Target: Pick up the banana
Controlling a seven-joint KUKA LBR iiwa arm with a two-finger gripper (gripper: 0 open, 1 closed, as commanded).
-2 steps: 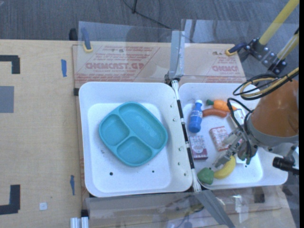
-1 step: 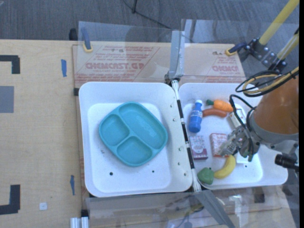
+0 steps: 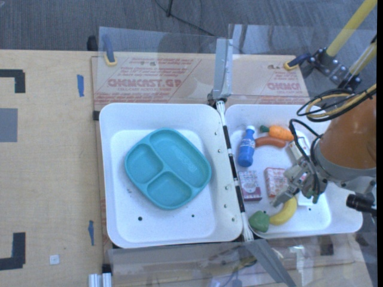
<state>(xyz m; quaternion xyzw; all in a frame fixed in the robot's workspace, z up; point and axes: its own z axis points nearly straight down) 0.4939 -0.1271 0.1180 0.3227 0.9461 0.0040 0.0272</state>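
The yellow banana (image 3: 285,211) lies near the front edge of the right bin (image 3: 341,221), curved, with a green round object (image 3: 260,220) touching its left end. My gripper (image 3: 289,191) hangs just above the banana's upper right end, coming in from the right under the orange-banded wrist. Nothing visibly sits in the gripper, and the banana rests on the bin floor.
In the right bin lie a blue bottle (image 3: 246,148), an orange carrot (image 3: 280,133), a reddish sausage (image 3: 270,142) and two red-and-white packets (image 3: 249,185) (image 3: 274,181). The left bin (image 3: 114,160) holds a teal divided plate (image 3: 168,168). Cables hang at the right.
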